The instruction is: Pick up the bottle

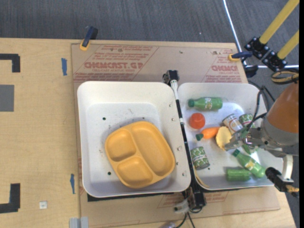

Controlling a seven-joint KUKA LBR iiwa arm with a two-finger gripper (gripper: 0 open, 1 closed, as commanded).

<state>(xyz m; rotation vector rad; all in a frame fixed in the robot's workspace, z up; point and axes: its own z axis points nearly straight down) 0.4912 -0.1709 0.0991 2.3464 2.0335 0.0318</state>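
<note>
We see the bottle (205,103) lying on its side in the right bin (216,183), near that bin's far wall. It is green, with a yellow label band around its middle and a pale cap pointing toward the left bin (90,127). Nothing touches it. Just on the near side of the bottle sits a small red-orange round piece (197,120), and nearer still an orange carrot-like toy (208,134) beside a yellow piece (223,137). To the bottle's right and a little nearer lie two striped cans (237,121). Well nearer than the bottle, a small green can (200,157) stands by the divider, and a green cylinder (238,174) and another green bottle-like item (249,163) lie by the near wall. The gripper (240,143) hangs over that cluster, well apart from the bottle; we cannot tell how it stands, as its tip blurs into the clutter. Across the divider from the bottle, a yellow divided tray (138,154) rests in the left bin.
</note>
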